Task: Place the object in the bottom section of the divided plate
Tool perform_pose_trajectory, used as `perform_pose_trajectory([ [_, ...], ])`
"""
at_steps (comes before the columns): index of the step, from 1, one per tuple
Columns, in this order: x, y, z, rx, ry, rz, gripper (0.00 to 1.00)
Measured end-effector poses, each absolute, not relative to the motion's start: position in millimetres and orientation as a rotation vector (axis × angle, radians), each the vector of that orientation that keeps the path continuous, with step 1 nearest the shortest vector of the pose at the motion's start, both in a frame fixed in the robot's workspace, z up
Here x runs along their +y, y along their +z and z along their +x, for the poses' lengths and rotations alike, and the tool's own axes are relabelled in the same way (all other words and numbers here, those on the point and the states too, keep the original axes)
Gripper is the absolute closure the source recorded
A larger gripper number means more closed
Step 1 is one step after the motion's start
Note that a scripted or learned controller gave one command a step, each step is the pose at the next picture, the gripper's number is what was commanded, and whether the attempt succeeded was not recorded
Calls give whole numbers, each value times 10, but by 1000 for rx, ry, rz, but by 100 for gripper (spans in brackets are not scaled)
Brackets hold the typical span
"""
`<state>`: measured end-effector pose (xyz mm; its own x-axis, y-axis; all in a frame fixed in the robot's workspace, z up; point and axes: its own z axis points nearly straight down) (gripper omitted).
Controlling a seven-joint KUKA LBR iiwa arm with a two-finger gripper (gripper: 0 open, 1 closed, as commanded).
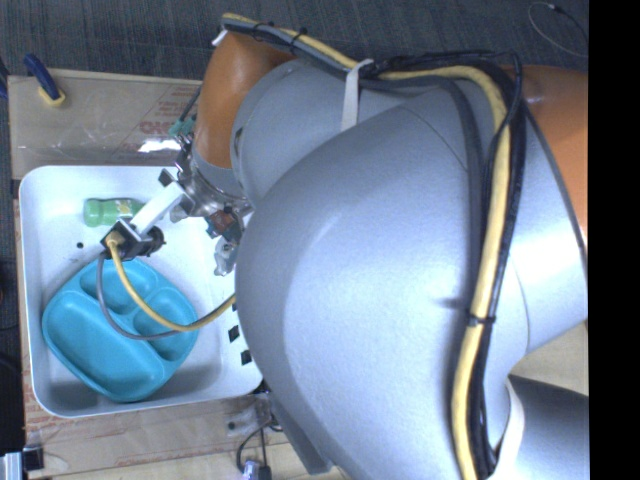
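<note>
Left bin (pixel 40 193): the green object (pixel 108 209) lies on the bin floor, left of the gripper (pixel 224 253) and apart from it. It is near the blue plate's (pixel 100 353) upper rim but not in the plate. The plate is to the gripper's lower left, and its visible sections, bottom one included, hold nothing. Judgement: nothing placed yet; pick, carry and release all remain. The gripper is largely hidden under the wrist. Cannot tell whether it is released or clenched; nothing seen held.
</note>
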<state>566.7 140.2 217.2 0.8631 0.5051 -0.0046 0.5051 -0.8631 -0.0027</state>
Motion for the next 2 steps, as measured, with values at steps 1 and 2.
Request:
perform_pose_trajectory([
  [1,1579,3620,6117,-593,1,-3086,0],
  [2,1591,3703,6126,-603,0,-3089,100],
])
